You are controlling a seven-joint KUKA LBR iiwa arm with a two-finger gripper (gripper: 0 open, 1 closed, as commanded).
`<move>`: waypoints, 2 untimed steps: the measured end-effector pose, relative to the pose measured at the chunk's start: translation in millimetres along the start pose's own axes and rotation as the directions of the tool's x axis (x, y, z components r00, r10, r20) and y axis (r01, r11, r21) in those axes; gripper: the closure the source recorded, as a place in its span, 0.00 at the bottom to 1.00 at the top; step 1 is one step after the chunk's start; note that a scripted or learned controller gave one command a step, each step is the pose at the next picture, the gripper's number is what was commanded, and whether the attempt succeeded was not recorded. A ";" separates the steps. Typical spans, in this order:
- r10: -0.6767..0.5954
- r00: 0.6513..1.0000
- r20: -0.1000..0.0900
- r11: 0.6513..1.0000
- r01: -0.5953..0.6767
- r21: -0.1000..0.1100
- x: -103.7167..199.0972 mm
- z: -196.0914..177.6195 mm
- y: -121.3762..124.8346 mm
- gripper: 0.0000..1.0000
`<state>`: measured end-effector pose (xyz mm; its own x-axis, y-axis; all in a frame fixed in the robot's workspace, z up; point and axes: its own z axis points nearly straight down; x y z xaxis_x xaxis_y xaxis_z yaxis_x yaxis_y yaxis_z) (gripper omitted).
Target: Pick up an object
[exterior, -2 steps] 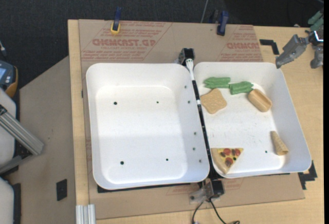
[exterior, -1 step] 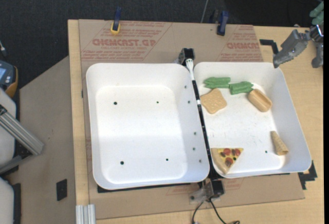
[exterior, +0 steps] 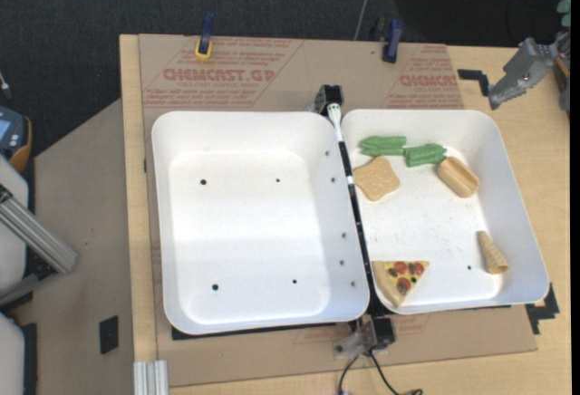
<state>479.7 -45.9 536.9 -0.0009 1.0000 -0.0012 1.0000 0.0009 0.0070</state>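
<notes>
The right bin holds several toy foods. Two green bean pods lie near its far edge. A tan toast slice rests by the divider, and a brown bread roll lies to its right. A small cone sits near the right wall, and a pizza slice fills the near left corner. My gripper hangs at the far right, outside the bin's back right corner and well apart from all the objects.
The left bin sits beside the right one on a cardboard sheet. Two clamps grip the sheet's far edge. A black fixture stands at the bins' shared far corner.
</notes>
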 end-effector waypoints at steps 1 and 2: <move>0.000 1.000 0.000 1.000 0.000 0.004 0.0 1.6 0.0 0.00; 0.006 1.000 0.002 1.000 -0.006 0.003 -54.4 1.9 10.6 0.00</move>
<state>490.4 -100.3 535.1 0.0051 1.0000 -0.0031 1.0000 -0.0051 0.0045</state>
